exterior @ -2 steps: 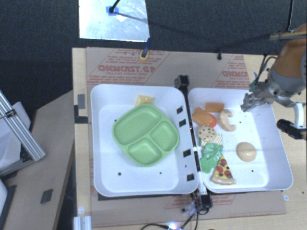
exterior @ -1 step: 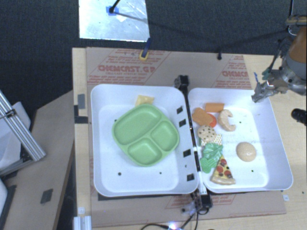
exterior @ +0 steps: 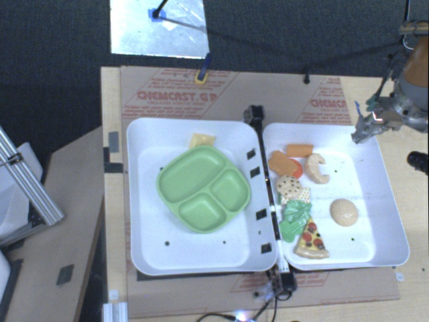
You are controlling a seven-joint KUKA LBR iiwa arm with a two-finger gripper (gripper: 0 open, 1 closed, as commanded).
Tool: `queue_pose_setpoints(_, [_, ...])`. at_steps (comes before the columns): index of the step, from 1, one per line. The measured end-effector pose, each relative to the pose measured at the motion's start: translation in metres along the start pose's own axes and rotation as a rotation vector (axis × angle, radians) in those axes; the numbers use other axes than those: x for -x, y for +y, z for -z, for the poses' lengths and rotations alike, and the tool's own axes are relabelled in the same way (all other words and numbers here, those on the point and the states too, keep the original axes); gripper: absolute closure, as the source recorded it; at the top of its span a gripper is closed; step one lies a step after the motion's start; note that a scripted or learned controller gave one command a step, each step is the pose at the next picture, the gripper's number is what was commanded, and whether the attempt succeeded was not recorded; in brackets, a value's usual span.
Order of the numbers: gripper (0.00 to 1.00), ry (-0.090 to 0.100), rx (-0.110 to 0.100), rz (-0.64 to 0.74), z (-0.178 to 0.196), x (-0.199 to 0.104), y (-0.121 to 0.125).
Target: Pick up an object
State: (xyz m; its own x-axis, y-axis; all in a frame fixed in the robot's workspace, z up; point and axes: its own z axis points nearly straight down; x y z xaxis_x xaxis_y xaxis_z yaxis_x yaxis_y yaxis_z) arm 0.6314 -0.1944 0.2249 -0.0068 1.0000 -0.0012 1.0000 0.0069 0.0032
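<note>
The right bin holds several toy foods: an orange block, an orange-red piece, a pale croissant, a speckled cookie, a green leafy piece, a pizza slice and a tan bun. My gripper hangs at the far right edge of this bin, above its back right corner, apart from all the food. Nothing shows between its fingertips.
The left bin holds a green three-part plate and a small yellow piece behind it. A black divider with clips runs between the bins. A shiny sheet lies on the dark floor at the back.
</note>
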Motion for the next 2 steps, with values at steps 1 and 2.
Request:
queue_pose_setpoints(1, [1.0,0.002,0.0,0.002,0.008,-0.047,0.002])
queue_pose_setpoints(2, [1.0,0.002,-0.002,0.002,-0.003,-0.107,0.001])
